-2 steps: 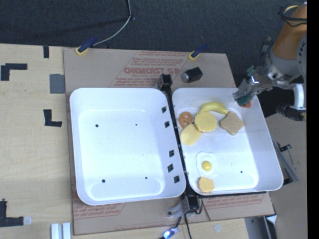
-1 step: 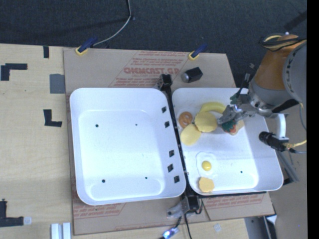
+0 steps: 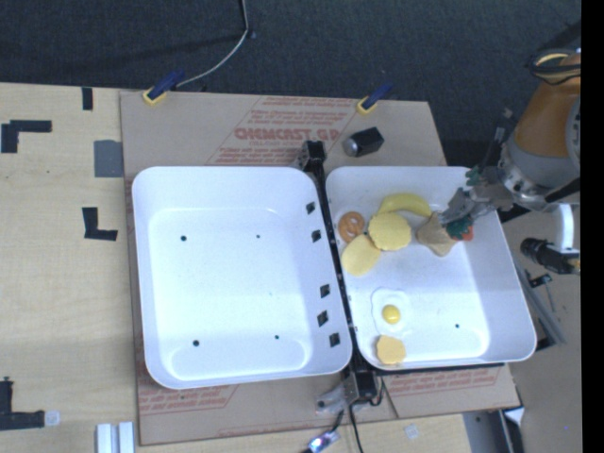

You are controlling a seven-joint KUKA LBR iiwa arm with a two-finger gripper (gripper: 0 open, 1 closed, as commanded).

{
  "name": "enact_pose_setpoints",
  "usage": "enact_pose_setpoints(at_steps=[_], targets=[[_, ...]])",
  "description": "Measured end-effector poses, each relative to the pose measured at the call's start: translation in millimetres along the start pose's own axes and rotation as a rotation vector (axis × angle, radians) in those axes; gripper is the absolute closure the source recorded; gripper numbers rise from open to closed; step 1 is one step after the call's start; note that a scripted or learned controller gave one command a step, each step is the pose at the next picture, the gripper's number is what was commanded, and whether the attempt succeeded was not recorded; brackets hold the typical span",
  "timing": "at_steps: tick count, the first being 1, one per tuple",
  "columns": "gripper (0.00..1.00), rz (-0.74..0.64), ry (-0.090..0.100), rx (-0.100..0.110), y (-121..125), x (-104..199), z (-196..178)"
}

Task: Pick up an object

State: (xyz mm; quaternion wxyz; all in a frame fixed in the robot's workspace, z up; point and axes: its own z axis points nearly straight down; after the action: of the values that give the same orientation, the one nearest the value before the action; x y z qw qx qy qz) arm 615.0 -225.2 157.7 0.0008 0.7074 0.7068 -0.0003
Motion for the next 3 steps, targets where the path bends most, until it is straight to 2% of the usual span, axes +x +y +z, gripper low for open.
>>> enact_pose_setpoints(at_steps=[1,2,3], targets=[[0.0,-0.002,0.001,0.001,0,2,1],[0.0,-0.003,-0.002,-0.004,9,41,70],[0.0,-0.006,0.0,0.002,56,31,70]])
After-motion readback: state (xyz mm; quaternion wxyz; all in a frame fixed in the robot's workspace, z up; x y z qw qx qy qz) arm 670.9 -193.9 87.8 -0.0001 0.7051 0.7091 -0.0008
